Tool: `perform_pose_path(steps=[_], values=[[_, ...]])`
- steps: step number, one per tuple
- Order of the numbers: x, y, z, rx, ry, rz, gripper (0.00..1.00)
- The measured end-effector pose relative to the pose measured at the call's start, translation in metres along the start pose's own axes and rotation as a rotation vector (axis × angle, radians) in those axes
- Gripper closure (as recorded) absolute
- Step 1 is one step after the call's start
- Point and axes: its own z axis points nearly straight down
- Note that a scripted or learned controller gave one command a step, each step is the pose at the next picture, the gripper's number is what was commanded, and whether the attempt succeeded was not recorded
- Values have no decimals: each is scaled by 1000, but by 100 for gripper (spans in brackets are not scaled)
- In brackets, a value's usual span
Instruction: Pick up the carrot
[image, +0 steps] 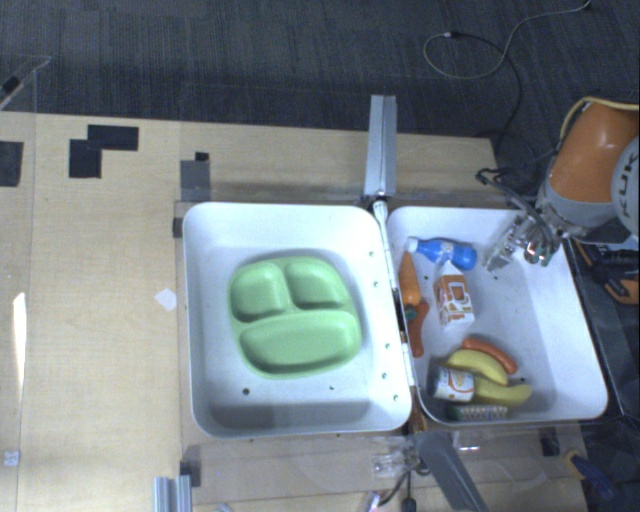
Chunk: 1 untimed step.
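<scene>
The slim orange carrot (409, 283) is seen lying in the right-hand shallow white bin (585, 345), pressed close against that bin's left wall, just beside the divider shared with the left-hand white bin (200, 330). Its long axis runs roughly from the far side of the bin toward the near side, nearly parallel to the wall. Below it, and seemingly in line with it, a darker red-orange elongated piece (417, 328) is laid; whether this is part of the carrot or a separate toy cannot be told.

The metal two-finger gripper (522, 246) is held over the far right part of the same bin, below the grey arm's orange band (592, 152). Whether the jaws are apart or together cannot be told, since the metal parts are blurred and small. Nothing is seen between them.

The carrot thus lies to the left of the jaws and slightly nearer the camera, well apart from them. Between the two, a blue and white plastic bottle (440, 251) and a small white and orange carton (454, 300) are found. A grasp across the carrot's narrow width is judged to be called for, with the jaws closing left to right; little room would be left for the finger on the wall side, and a collision there is judged the main risk.

The green compartmented plastic tray (295, 315) is set in the left bin, clear of the move.
</scene>
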Motion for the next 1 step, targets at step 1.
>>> perform_pose_path(steps=[1], values=[[-1,1,0,-1,-1,-257,100]])
